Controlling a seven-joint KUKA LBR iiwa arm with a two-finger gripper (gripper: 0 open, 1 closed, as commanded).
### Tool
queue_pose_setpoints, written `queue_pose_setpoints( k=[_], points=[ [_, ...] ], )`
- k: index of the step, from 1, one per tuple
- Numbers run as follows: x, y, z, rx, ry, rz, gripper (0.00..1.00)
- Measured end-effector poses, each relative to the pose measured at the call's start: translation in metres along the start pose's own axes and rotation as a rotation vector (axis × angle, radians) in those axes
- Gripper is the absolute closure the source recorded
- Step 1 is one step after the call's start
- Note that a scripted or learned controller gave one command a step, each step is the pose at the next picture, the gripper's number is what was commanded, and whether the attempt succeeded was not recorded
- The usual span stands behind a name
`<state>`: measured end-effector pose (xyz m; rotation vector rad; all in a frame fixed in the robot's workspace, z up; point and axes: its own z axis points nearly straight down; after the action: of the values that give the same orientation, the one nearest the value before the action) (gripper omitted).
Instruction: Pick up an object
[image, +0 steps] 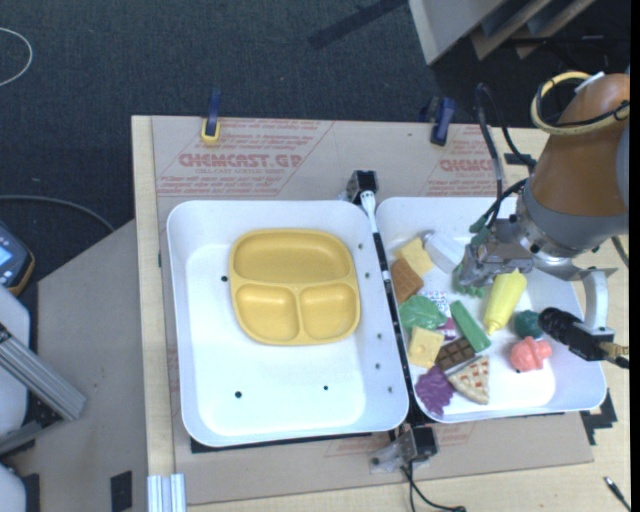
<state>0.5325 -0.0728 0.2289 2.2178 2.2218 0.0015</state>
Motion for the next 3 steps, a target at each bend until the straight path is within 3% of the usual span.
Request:
queue_pose_setpoints(
  k=[1, 2, 3],
  points=[
    [0.004, -0.007, 0.009, 0.005, 0.002, 0.003, 1.0],
    [-0.007, -0.008, -0.007, -0.002, 0.0, 0.003, 1.0],
    [-0.002, -0.013, 0.014, 0.007, 0.002, 0.002, 1.0]
  ],
)
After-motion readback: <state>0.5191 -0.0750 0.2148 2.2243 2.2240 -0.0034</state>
